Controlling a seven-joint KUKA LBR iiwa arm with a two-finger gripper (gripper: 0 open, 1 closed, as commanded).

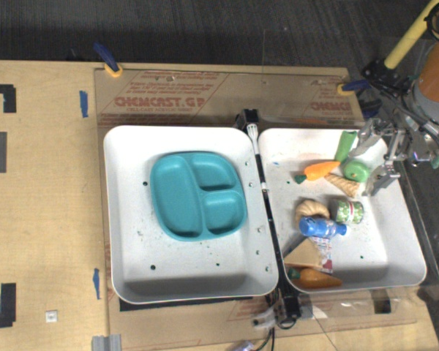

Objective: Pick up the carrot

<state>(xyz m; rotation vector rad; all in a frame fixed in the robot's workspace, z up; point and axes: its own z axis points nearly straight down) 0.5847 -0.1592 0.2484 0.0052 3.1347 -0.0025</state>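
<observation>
Carrot (322, 170) lies roughly crosswise, green tip toward left bin (132, 196) (slightly tilted).

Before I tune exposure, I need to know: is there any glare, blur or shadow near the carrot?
Camera view: soft overall, small toys blurred; the carrot reads clearly orange; the end effector is smeared; the right bin is bright white, mildly washed out; shadows faint.

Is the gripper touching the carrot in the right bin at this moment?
Cannot tell. In the camera view the gripper hangs just right of the carrot, with a green item between them, and the crowding hides any contact or gap.
</observation>
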